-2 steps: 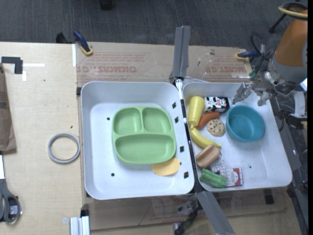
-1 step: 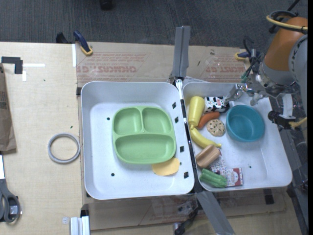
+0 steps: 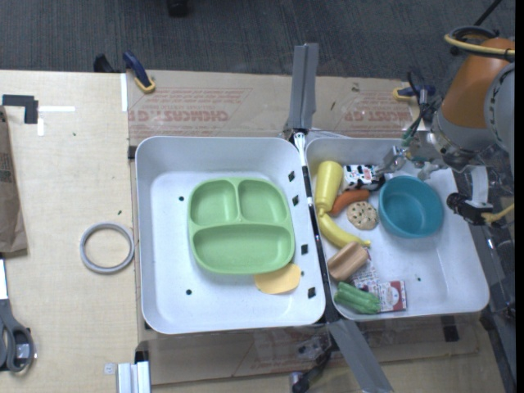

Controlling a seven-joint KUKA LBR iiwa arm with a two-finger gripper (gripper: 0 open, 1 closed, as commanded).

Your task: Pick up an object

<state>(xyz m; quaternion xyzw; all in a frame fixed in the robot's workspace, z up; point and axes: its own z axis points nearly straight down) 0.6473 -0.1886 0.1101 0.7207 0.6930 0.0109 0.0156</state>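
Pale wood surface (image 3: 65, 187), cardboard sheet (image 3: 213, 109) laid across it. Two white bins side by side: left bin (image 3: 155, 219), right bin (image 3: 458, 285). Tape ring (image 3: 107, 246) left of bins. Scissors (image 3: 16, 342) near corner.

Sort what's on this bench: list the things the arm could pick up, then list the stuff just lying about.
Pickable, right bin: yellow bottle, banana, cookie, blue bowl, hot dog bun, green pea pod. Left bin: green divided plate, yellow chip.

Lying about, outside the bins: tape ring, scissors, blue clamp.
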